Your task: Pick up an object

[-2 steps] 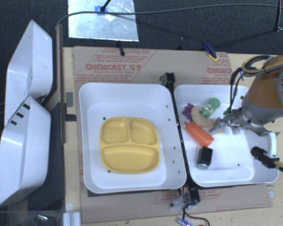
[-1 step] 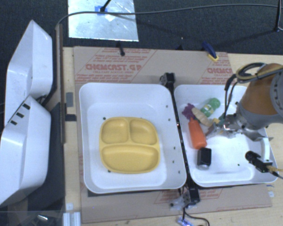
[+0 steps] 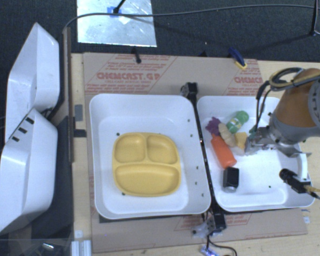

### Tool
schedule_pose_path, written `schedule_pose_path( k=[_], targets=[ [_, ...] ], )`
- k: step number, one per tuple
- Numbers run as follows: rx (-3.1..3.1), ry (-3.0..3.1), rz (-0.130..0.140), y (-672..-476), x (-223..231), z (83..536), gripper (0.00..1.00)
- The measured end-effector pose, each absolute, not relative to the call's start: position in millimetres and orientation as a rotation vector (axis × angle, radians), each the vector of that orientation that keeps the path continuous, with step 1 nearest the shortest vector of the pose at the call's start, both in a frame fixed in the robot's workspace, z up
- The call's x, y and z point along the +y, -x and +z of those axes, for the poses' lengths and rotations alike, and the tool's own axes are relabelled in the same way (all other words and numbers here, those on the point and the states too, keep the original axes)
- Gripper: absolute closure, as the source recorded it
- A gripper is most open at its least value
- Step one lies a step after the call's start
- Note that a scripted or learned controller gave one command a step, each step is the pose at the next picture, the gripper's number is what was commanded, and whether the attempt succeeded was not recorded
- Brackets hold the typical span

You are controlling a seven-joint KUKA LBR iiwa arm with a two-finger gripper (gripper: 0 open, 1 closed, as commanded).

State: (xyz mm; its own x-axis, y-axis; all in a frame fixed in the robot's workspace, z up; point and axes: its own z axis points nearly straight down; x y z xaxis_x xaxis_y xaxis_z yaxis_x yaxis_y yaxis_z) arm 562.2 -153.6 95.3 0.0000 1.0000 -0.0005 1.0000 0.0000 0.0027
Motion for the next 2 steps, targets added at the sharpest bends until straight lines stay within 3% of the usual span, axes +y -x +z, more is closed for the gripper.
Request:
schedule_pose_path(
  k=[2],
  targets=[
    [2.219, -2.218, 0.004, -567.9, -160, 203, 1.00]
  ],
)
